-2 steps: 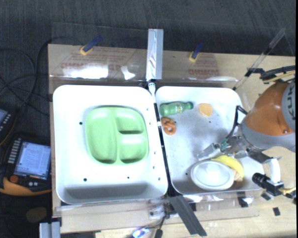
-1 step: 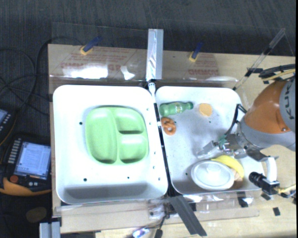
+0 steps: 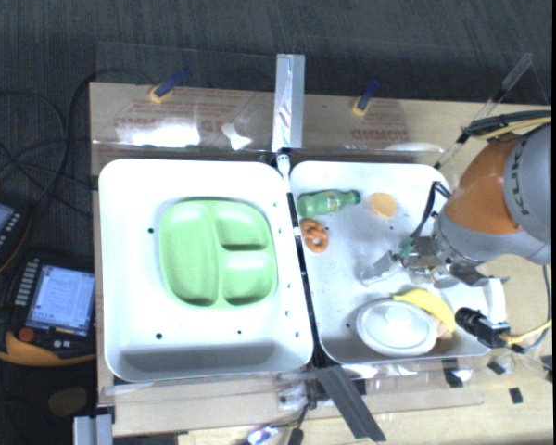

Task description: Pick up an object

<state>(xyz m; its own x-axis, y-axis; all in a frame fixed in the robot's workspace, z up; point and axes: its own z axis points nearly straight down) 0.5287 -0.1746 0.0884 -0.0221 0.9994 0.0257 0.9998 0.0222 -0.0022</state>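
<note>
Approach step: hand (image 3: 382,265), grip state indeterminate, hangs just above the banana (image 3: 424,303); next, descend and clamp.

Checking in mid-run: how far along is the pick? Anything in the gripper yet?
Done: the arm has reached into the right bin, with the gripper low over bare floor between the banana and the green bottle.
In hand: nothing visible between the fingers.
Left: the grasp and lift. The bottle, banana, white bowl and orange piece all lie on the bin floor.
</note>
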